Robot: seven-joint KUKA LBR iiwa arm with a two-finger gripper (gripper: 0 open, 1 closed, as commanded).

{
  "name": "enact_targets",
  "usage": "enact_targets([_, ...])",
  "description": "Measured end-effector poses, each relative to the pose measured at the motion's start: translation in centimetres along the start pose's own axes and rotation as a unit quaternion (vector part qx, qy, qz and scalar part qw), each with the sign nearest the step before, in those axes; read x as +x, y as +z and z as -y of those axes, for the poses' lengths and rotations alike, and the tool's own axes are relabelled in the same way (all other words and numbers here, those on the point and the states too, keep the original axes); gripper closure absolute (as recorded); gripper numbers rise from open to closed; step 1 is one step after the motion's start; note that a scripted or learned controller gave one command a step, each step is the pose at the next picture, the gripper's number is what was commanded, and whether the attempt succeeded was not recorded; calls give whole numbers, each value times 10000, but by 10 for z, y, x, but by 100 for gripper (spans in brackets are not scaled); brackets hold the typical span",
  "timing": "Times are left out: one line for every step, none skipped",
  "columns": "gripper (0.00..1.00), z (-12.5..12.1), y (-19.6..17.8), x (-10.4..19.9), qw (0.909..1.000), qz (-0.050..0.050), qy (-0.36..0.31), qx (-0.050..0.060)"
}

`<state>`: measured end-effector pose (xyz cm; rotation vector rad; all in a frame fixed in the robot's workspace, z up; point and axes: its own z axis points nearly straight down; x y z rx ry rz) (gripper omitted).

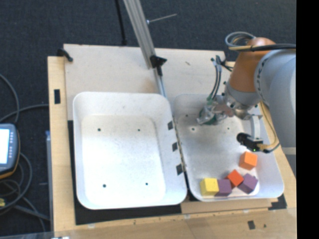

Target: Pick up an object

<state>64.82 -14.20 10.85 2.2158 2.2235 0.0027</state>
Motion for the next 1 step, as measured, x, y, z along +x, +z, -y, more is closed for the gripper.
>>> enact_targets([100,-10,-239,63,10000,2,-8,-33])
